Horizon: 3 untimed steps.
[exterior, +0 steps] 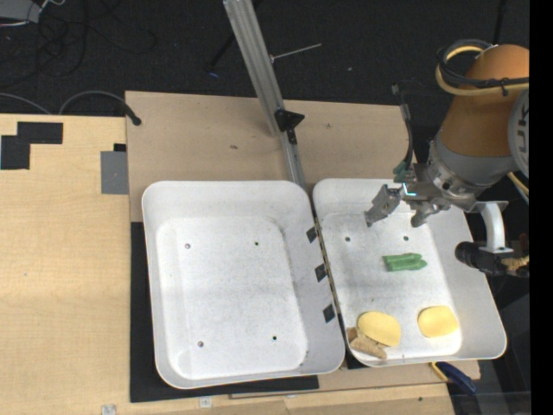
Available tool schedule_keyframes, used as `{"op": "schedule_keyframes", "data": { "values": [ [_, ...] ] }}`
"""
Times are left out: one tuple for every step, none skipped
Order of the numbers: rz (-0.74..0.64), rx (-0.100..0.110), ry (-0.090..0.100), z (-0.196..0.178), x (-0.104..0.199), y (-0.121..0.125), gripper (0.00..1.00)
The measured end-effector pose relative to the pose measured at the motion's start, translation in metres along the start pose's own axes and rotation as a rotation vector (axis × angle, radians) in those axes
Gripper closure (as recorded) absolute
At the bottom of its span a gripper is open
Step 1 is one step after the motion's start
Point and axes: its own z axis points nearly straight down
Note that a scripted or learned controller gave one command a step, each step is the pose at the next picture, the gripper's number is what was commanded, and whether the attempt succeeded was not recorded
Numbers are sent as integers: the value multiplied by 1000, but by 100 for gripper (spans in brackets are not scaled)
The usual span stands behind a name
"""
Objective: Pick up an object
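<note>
Hovering spread jaws (400, 209) above right bin, green object (404, 263) below, untouched

Your arm (484, 102) comes in from the right side, with the orange band at the top and the grey wrist below it. The wrist is bent down and to the left. Your gripper (399, 212) points downward and its two fingers (378, 207) are spread apart, with a clear gap and nothing held between them.
</note>
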Motion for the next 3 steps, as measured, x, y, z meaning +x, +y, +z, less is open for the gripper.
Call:
{"op": "schedule_keyframes", "data": {
  "values": [
    [3,-6,-1,-3,-1,1,0],
    [2,1,0,52,-8,-7,0],
    [3,1,0,109,-4,1,0]
  ]
}}
